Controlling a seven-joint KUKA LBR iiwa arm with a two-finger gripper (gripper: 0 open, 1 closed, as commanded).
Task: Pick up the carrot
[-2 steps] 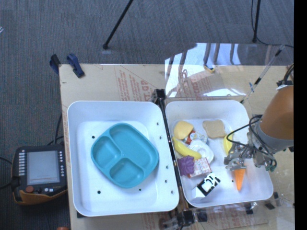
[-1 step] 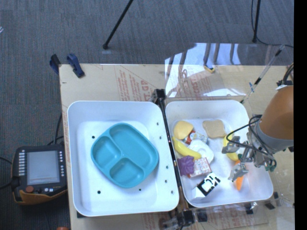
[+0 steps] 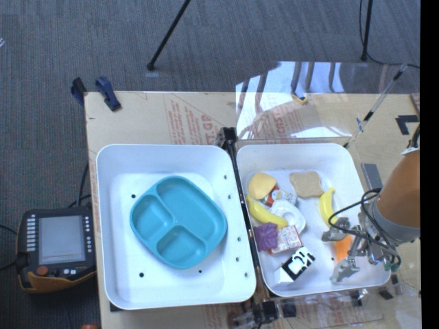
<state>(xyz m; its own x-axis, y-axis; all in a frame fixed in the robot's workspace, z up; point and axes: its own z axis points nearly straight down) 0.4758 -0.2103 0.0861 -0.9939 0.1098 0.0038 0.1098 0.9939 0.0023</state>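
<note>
My jaws (image 3: 345, 251) straddle carrot (image 3: 341, 247), spread wide, nothing held; risk: nudging banana (image 3: 326, 206) nearby, slipping off.

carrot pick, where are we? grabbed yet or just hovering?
Done: the arm has reached into the right bin and the gripper sits right at the carrot, near the bin's right wall. In hand: nothing that I can confirm; the carrot shows as an orange patch beside the metal, apparently on the bin floor. Left: a confirmed grasp and the lift.
</note>
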